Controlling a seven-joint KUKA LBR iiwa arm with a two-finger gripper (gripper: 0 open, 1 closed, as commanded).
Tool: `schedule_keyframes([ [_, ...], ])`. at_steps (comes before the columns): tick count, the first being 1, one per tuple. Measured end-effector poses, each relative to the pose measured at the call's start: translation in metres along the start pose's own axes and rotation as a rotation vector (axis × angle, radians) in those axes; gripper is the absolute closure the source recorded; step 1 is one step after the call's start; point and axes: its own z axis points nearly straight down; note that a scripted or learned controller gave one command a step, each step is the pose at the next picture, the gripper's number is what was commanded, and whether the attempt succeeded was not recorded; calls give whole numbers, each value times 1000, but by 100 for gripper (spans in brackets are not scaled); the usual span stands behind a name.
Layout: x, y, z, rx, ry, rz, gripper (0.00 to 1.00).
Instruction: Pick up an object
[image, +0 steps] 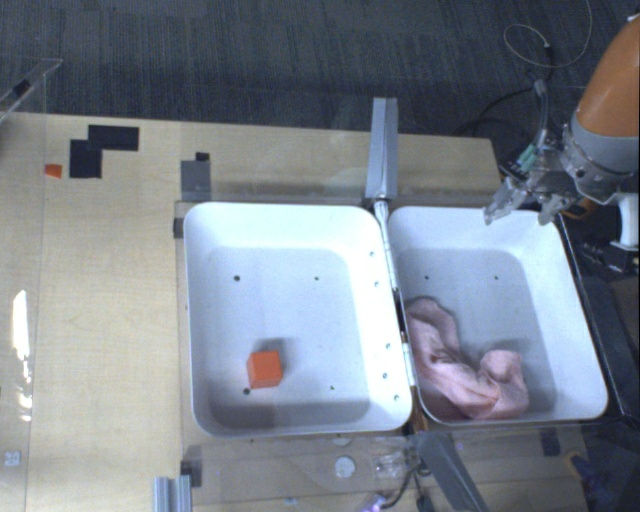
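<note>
An orange cube (265, 369) sits on the floor of the left bin (210, 300), towards its near left corner. A crumpled pink cloth (462, 365) lies along the near left side of the right bin (560, 300). My gripper (523, 207) hangs above the far right corner of the right bin, well away from both the cloth and the cube. Its two fingers are spread apart, open, and nothing is between them.
A grey metal bar (381, 150) stands upright behind the seam between the two bins. Black tape marks (98, 148) and a small orange square (53, 171) lie on the wooden bench at the far left. Cables (535, 50) trail at the back right.
</note>
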Motion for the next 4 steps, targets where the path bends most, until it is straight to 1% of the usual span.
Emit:
schedule_keyframes([
  [1,-12,-60,48,-2,-1,44,0],
  [2,-36,-126,150,-6,-2,68,0],
  [3,-29,-35,153,-5,0,64,0],
  [4,-43,-100,63,-6,-2,45,0],
])
